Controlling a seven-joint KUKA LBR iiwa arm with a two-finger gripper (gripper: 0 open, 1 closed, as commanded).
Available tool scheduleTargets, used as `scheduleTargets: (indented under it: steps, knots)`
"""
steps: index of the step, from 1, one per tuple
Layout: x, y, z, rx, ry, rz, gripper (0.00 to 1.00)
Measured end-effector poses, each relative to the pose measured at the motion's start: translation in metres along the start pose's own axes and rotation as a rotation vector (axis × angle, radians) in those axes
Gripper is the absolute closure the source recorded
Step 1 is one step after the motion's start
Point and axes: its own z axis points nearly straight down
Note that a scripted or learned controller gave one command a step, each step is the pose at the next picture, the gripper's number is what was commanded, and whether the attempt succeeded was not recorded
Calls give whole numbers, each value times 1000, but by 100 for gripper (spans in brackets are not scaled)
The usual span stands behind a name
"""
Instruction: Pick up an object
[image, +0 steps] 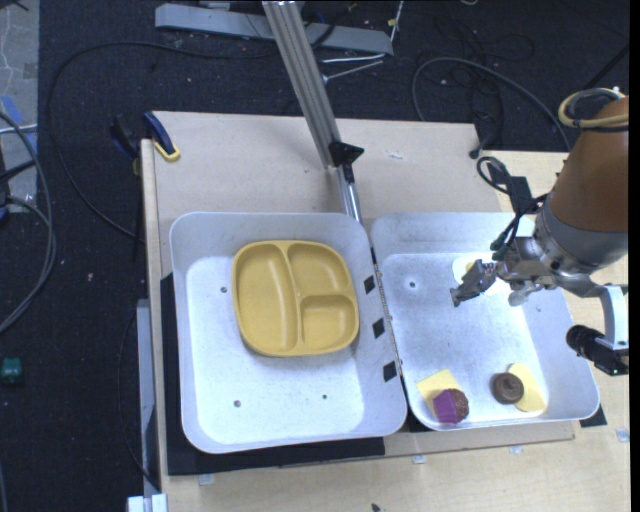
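Purple and rounded, a small ball-like object (450, 405) sits in the near part of the right bin (430, 265), resting against a flat yellow square piece (435, 384). Just beside them to the right lies a brown disc (507, 388), doughnut-like, on a second yellow piece (530, 390). The gripper (470, 287) hangs over the middle of that bin, well apart from these things, with nothing between its tips; whether it is spread I cannot tell. A pale yellow item (464, 268) peeks out beside it. The left bin (200, 300) holds a mustard plastic tray (296, 297) with three compartments. No readable writing shows. Both bins rest on a light wooden counter (240, 170).
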Motion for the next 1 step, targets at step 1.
scheduleTargets:
  steps: [1]
  knots:
    - [6, 8, 56, -1, 0, 0, 0]
